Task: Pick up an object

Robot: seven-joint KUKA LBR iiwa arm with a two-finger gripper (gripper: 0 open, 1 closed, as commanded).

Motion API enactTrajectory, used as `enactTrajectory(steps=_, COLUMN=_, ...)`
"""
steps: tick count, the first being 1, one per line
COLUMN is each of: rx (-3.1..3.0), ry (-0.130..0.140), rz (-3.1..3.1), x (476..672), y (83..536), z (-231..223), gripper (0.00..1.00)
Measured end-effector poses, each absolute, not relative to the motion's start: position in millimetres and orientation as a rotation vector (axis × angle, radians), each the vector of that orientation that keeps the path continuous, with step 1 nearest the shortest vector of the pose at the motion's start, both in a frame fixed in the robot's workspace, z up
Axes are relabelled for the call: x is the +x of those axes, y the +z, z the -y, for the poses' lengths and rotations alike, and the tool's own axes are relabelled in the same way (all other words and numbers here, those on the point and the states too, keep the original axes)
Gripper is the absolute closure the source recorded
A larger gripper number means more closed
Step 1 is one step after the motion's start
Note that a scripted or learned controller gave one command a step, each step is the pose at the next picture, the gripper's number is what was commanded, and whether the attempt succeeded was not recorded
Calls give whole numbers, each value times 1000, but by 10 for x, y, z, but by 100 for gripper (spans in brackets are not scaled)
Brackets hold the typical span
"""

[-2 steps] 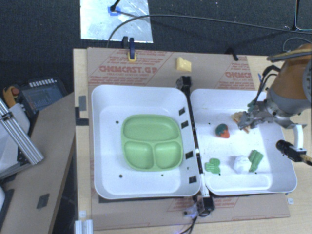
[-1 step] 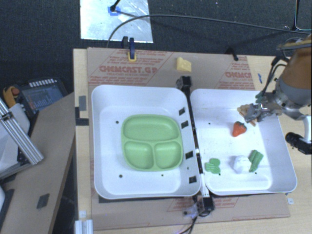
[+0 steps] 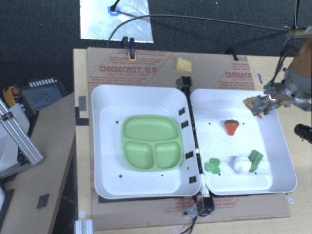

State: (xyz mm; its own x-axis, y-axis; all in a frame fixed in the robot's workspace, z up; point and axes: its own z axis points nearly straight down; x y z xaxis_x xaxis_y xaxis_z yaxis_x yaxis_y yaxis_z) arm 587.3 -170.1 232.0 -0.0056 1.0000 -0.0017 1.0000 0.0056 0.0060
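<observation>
Orange and small, a carrot-like toy (image 3: 232,126) with a dark green top lay in the right bin (image 3: 280,145), just above the middle of its floor. Lower in that bin sat a green piece (image 3: 213,166) near the left wall, and to its right a white lump (image 3: 240,164) touching another green piece (image 3: 255,160). The left bin (image 3: 105,126) held a pale green tray (image 3: 150,142) with three compartments, one wide one above two smaller ones. Grey and pale, the arm (image 3: 300,77) entered from the right edge of the frame, in its upper part, with the wrist pointing left and slightly down. Its gripper (image 3: 257,106) hung over the upper right part of the right bin, up and to the right of the orange toy and apart from it. Something tan or brownish showed at the gripper's tip, but the frame was too blurred there to tell what it was, or how the gripper stood. A yellow bit (image 3: 184,64) lay on the cardboard (image 3: 146,67) above the bins.
</observation>
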Motion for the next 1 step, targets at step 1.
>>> enactTrajectory(steps=1, rx=2212, ry=3, rz=-2232, x=5878, y=2225, z=1167, gripper=100)
